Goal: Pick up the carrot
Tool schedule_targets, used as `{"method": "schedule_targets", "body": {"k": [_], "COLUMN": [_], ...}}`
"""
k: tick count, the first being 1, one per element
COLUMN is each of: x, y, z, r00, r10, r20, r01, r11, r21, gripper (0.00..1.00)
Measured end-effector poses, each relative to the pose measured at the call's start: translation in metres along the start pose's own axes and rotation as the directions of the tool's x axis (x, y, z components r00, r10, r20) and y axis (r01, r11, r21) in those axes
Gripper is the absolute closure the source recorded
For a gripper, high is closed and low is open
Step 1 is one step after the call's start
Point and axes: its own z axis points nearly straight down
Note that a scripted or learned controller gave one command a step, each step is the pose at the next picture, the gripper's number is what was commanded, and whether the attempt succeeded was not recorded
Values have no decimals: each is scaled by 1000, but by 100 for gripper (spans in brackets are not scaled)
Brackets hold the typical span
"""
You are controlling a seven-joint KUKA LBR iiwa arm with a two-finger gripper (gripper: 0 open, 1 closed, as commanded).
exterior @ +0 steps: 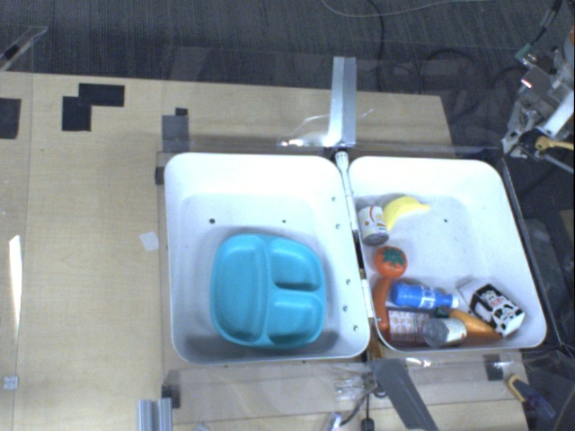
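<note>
Starting on the left, the pale wooden bench (81,268) carries black markings at its far-left corner. Next comes the left bin (184,196), and in its near half sits a blue divided plate (267,287), lying flat.

Across the central divider is the right bin (467,187), and it's crowded. Hard against the divider is a small can (372,224), with a yellow banana (404,209) touching it on the far-right side. Just nearer is a red-orange tomato (391,260) with a green top, and an orange strip (379,299) curves nearward from it; what that is I can't say.

Then a blue bottle (420,295) lies on its side, with a dark red bottle (409,328) and its grey cap right against the near wall. Here's the carrot (476,323): a tapered orange shape in the near-right part of this bin, poking out rightward from behind the grey cap, its tip beside a black-and-white toy (496,307).

Far right, outside the bins, the gripper (537,119) hangs past the bin's far-right corner, well apart from the carrot. Whether it's open or closed, I cannot tell; nothing is seen in it.
</note>
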Motion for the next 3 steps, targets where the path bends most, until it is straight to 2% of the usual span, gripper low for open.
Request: {"method": "schedule_targets", "body": {"k": [1,2,3], "x": [1,-3,-5], "y": [12,14,21], "z": [65,28,50], "r00": [993,970,919], "r10": [122,243,395], "r20": [1,-1,1], "r01": [-122,-243,-395], "r11": [993,970,919], "r21": [6,4,5], "gripper": [100,100,100]}}
